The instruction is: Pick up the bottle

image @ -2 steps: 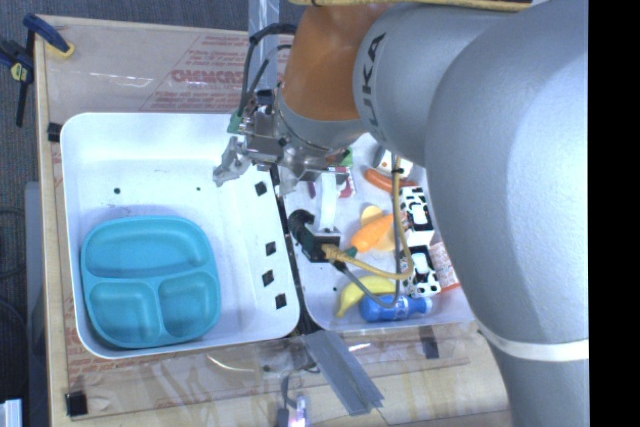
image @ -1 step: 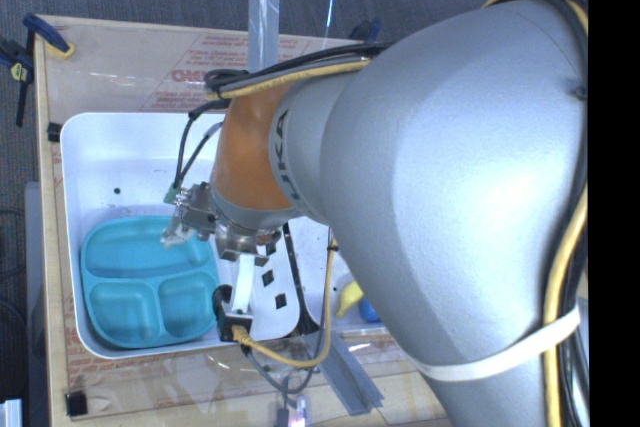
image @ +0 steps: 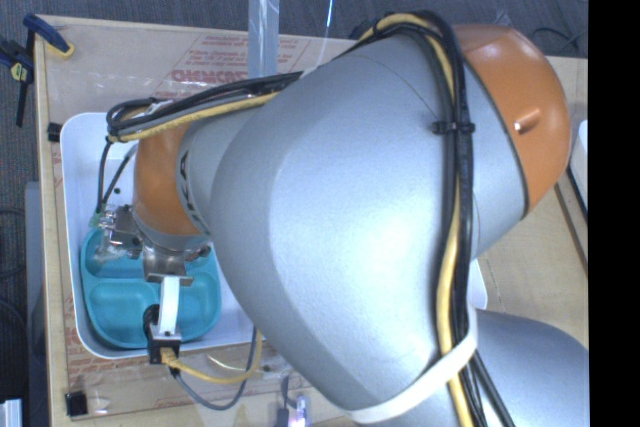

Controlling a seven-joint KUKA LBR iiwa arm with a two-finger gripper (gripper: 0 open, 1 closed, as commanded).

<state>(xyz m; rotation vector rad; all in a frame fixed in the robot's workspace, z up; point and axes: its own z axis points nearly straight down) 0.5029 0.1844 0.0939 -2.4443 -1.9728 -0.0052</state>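
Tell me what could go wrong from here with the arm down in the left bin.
1. The big grey arm hides most of the shallow white left bin, so a failed pick could go unseen.
2. The wrist sits low over a teal translucent plastic object, possibly the bottle; pressing down may crush or shove it.
3. The loose black and yellow cables could snag.
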